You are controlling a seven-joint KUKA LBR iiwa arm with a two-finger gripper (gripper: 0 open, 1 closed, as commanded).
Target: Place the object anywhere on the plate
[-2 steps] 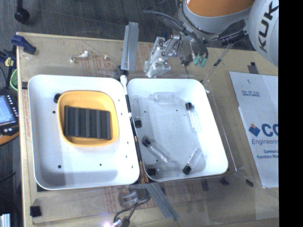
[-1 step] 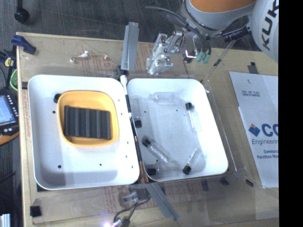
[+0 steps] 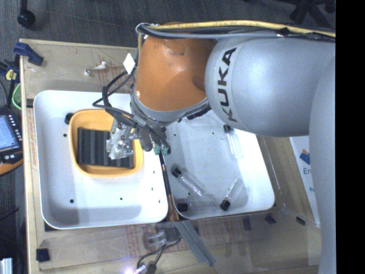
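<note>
From my feed I take the yellow plate [image 3: 80, 131] in the left bin [image 3: 51, 198] as my landmark — squarish, rounded corners, raised rim. On it lies the object [image 3: 91, 147], a dark, flat, ribbed rectangular block covering most of the plate's middle. The gripper [image 3: 121, 144] sits over the plate's right part, right at the block's right end — I cannot tell how its fingers are set. Clear tubes [image 3: 191, 182] with black caps lie in the right bin [image 3: 256, 201], well apart from the plate.

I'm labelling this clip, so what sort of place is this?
Probably a robotics lab: a big industrial arm over a wooden bench with two white bins, a handheld controller at the side, and office chair wheels on carpet.
</note>
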